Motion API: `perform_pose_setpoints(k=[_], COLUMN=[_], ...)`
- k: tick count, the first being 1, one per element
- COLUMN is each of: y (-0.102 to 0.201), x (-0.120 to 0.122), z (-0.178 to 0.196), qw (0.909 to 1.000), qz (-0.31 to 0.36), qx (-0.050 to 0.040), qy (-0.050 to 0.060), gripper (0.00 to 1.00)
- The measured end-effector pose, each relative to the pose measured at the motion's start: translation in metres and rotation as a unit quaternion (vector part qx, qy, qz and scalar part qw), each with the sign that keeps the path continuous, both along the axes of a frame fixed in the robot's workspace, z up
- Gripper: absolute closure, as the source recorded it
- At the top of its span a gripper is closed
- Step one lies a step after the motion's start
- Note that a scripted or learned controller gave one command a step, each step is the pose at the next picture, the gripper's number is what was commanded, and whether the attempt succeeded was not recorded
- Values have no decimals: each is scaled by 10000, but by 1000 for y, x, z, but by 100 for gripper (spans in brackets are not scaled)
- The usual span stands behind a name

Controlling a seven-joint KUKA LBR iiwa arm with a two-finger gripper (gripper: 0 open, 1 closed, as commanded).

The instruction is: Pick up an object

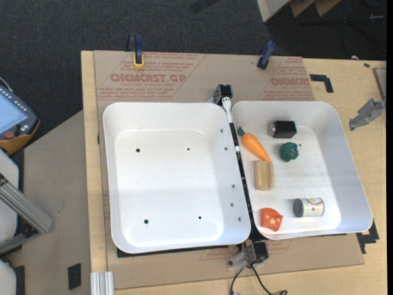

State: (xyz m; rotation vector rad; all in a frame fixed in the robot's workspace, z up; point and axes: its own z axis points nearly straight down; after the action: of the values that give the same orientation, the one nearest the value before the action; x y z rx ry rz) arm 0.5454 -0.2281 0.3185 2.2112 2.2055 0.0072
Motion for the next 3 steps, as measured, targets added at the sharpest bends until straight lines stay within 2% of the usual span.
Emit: perform_pose_setpoints(k=[1, 2, 3], y=[119, 136, 136], x=[32, 28, 35], z=[-129, -207, -236], qw=[9999, 9999, 9999], qz=[71, 23, 19], qx=[83, 63, 53], qy=[127, 118, 102], gripper=[0, 0, 0])
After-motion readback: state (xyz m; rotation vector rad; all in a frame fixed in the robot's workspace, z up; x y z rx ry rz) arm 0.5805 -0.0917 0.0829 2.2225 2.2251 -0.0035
